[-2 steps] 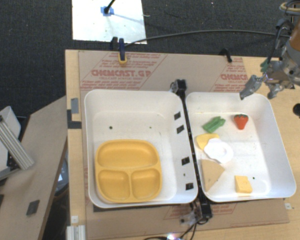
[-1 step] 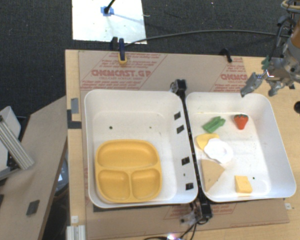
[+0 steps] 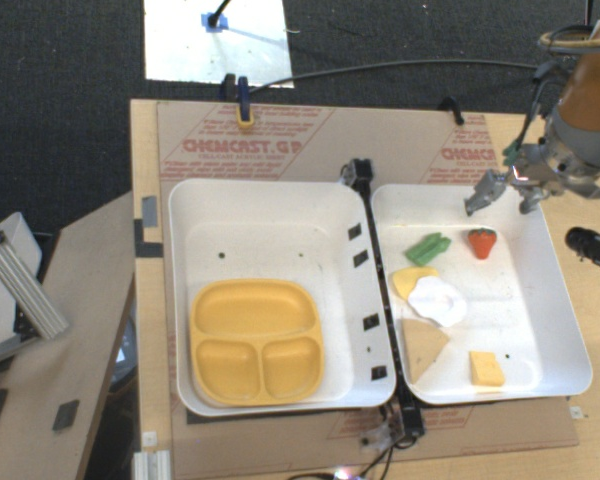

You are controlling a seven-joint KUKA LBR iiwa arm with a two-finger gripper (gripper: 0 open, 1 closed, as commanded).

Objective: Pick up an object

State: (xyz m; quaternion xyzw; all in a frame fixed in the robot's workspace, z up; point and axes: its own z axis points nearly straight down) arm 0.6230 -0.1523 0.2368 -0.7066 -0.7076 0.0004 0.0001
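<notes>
The right white bin [image 3: 560, 298] holds several toy food items: a green piece [image 3: 426, 248], a red strawberry-like piece [image 3: 482, 242], a white and yellow fried egg [image 3: 432, 296], a tan wedge [image 3: 422, 346] and a yellow block [image 3: 486, 369]. My gripper [image 3: 506, 194] hangs above the bin's far edge, up and to the right of the red piece. Its two fingers [image 3: 480, 195] stand apart, open, with nothing between them.
The left white bin [image 3: 270, 208] holds a yellow divided tray [image 3: 258, 340]. A black hinge strip [image 3: 372, 288] runs between the bins. Cardboard lies under both bins. A cable crosses the bench behind them, and a metal rail sits at far left.
</notes>
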